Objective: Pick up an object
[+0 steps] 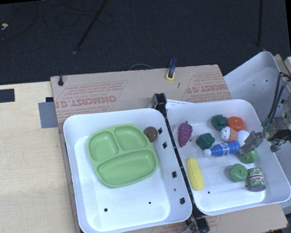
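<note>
In the right bin (218,204), the metal claw (253,143) is seen beside a smooth blue bottle (223,150); its grip cannot be told.

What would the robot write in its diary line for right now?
phase: reaching | gripper: low over right bin, fingers unclear | nearest: blue bottle, green apple | held: nothing seen

The hand (254,141) overlaps the green toy (247,156), so any grip is indiscernible.
</note>
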`<state>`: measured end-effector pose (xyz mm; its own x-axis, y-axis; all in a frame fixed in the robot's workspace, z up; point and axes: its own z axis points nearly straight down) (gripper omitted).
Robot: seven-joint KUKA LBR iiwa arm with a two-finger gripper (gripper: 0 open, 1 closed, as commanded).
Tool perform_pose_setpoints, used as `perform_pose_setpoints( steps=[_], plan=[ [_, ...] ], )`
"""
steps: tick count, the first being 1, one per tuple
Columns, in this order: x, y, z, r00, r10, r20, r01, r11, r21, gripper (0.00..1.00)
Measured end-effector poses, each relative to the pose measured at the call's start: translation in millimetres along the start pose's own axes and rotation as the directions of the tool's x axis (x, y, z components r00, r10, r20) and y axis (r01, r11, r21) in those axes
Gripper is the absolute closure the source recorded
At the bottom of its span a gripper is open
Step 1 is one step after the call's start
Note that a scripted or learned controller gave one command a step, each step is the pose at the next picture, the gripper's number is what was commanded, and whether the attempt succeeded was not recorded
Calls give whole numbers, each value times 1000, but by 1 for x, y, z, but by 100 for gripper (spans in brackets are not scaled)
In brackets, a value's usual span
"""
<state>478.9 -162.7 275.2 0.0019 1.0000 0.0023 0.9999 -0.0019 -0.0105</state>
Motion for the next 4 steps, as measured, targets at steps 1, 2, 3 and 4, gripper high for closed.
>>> perform_pose_setpoints(
  steps=[1,2,3,4],
  plan=[
    [0,1,-4,1000,-2,2,2,1000,-9,0],
    [-9,-2,48,1000,-2,0,2,1000,-3,0],
    [-8,-5,112,1000,-3,-1,3,1000,-2,0],
    [-1,-4,176,1000,-3,-1,3,1000,-3,0]
  ],
)
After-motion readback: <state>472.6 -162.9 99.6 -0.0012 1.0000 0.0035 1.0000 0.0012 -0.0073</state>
